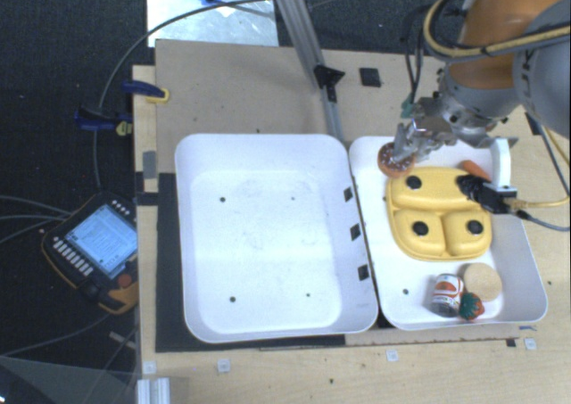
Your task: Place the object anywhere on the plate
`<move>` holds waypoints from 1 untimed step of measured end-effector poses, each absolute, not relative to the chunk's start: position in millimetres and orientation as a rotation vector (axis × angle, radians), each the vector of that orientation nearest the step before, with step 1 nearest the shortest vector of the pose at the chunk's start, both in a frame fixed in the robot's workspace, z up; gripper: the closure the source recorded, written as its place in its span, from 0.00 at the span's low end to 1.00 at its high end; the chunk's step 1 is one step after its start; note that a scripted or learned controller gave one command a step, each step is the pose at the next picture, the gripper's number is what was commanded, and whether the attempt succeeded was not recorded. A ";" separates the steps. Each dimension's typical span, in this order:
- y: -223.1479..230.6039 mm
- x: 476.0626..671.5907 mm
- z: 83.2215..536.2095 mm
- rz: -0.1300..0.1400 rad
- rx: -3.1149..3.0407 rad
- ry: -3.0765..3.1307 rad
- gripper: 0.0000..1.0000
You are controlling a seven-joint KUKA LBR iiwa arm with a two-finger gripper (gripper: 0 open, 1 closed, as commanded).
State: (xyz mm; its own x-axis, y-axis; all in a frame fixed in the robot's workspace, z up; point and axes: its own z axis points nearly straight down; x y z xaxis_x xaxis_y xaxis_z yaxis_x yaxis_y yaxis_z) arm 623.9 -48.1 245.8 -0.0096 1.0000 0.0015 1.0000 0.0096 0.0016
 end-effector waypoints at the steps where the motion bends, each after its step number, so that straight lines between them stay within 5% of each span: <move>1: 10.8 606.4 233.3 0.000 2.212 2.233 1.00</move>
